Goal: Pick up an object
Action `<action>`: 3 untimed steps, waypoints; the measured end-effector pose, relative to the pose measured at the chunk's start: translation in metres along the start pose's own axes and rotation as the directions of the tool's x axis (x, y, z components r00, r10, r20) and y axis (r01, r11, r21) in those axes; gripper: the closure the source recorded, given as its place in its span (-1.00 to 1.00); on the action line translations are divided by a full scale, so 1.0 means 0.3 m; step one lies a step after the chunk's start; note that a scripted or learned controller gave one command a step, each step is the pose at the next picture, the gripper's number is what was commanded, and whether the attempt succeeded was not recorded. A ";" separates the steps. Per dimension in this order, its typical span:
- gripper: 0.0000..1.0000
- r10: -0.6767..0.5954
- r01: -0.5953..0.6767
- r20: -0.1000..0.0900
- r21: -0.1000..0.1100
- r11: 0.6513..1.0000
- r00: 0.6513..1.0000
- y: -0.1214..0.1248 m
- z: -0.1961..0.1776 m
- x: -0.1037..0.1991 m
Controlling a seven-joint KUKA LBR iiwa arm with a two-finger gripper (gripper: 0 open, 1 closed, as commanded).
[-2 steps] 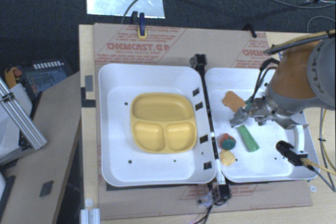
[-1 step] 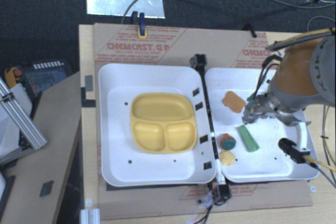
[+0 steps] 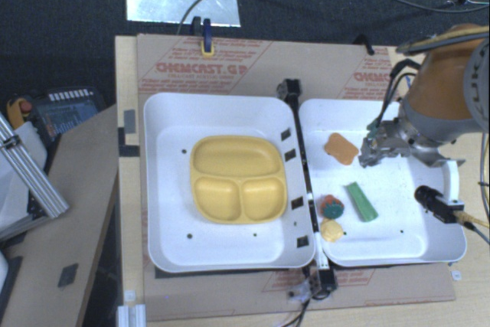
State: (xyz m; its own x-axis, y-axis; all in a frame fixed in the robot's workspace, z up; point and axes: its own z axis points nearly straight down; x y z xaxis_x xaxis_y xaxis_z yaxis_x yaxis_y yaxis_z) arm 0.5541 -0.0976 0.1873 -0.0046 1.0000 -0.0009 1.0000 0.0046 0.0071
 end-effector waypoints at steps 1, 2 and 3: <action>1.00 0.000 0.000 0.000 0.001 1.000 1.000 0.006 -0.110 -0.001; 1.00 -0.005 0.005 -0.003 0.004 1.000 1.000 -0.016 -0.147 0.167; 1.00 -0.004 0.004 -0.003 0.006 1.000 1.000 -0.038 -0.127 0.316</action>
